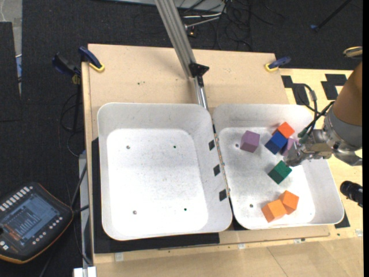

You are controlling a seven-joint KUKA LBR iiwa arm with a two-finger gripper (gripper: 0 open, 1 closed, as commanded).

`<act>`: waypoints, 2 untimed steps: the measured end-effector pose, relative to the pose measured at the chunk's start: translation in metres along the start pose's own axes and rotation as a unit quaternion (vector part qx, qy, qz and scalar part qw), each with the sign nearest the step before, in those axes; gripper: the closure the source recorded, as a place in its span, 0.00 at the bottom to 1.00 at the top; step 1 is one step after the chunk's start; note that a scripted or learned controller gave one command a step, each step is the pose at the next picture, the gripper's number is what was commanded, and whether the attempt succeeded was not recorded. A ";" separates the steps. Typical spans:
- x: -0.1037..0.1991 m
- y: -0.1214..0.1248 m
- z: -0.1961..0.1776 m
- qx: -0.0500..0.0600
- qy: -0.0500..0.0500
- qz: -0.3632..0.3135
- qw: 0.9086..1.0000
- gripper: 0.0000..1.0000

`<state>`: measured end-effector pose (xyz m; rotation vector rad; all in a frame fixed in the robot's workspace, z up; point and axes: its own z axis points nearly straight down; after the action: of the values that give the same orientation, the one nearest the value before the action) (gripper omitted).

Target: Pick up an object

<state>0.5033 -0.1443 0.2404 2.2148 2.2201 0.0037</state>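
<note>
1. Task objects: coloured blocks, all in the right bin [323, 212]. Green block [280, 171] sits mid-bin, just below-left of the gripper [293, 156].
2. Blue block [276, 142] lies above the green one, with a small orange-red block [286, 130] touching its upper right edge. A pale purple piece [291, 145] shows just right of the blue block, partly hidden by the gripper.
3. Purple block [250, 141] stands apart to the left of the blue one, nearer the divide between bins.
4. Two orange blocks near the front edge of the right bin: a larger orange block [273, 210] and a smaller orange cube [290, 201], touching each other.
5. Gripper: low over the right bin, tip between the blue and green blocks. It looks close to or touching the top corner of the green block; contact cannot be confirmed. Finger spread cannot be told at this angle; no block is seen clearly between the fingers.
6. Arm [346, 120]: reaches in from the right, the orange band at the frame edge above the grey wrist.
7. Left bin [109, 120]: white, speckled, beside the right bin, their rims meeting at centre.
8. Bench [150, 74]: tan board under both bins, blue-and-yellow clamps [91, 59] at its far corners.
9. Surroundings: a grey metal pole [176, 27] slants down to the far rim between the bins; a teach pendant [29, 221] lies on the dark floor at lower left.
</note>
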 end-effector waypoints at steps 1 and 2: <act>0.000 0.001 -0.022 0.001 0.000 0.000 1.000 1.00; 0.052 0.007 -0.027 0.001 0.002 -0.003 1.000 1.00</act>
<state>0.5097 -0.0918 0.2678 2.2109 2.2302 0.0042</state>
